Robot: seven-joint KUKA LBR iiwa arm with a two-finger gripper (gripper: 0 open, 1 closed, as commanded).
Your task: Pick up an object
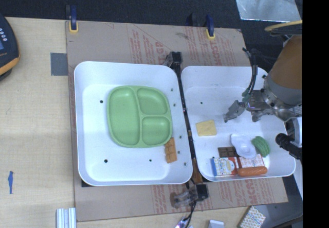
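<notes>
Beneath the camera a wooden bench is seen, covered by a sheet of brown cardboard (154, 41) that is clamped at its far edge, and on it two shallow white bins are set side by side. In the left bin (87, 165) a green divided plate (139, 116) is laid near the middle, with a small orange-brown waffle-like piece (170, 150) just beside its near right corner. In the right bin (205, 80) a yellow sponge-like square (206, 128) lies apart toward the left wall, while a cluster is gathered at the near right: a brown chocolate-like bar (226, 152), a small carton (223, 166), an orange carrot-like piece (251, 171), a white object (241, 145) and a green one (261, 145), all touching or nearly so.

The gripper (234, 112) is held over the right bin, between the yellow square and the cluster, with the arm reaching in from the right. Its fingers appear spread apart, and nothing is seen between them. No object is seen lifted off either bin floor.

The task is therefore judged to be at an early stage: the approach has been made, but a target has yet to be closed on, gripped and raised. The yellow square and the white object lie nearest, though which is intended cannot be told.
</notes>
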